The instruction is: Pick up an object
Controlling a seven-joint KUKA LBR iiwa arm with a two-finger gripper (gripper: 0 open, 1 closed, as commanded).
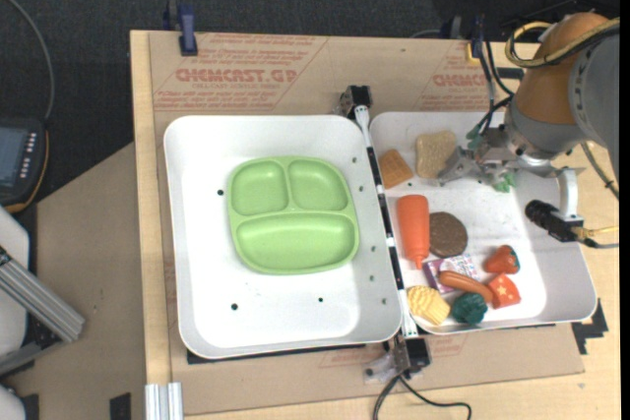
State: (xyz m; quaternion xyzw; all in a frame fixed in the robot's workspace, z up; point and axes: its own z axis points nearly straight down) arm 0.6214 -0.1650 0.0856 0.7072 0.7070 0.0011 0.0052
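Gripper low over right bin's far end, beside a tan, porous bread slice; grip state cannot be made out. Arm enters from right, wrist bent down. Nearer: smooth orange carrot, round brown patty, glossy sausage. Left bin holds green three-compartment plate.

Claw over toy-food bin

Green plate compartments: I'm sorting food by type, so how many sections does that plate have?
3. The green plastic divided plate in the left white bin has two small sections at the back, side by side, and one wide section in front.
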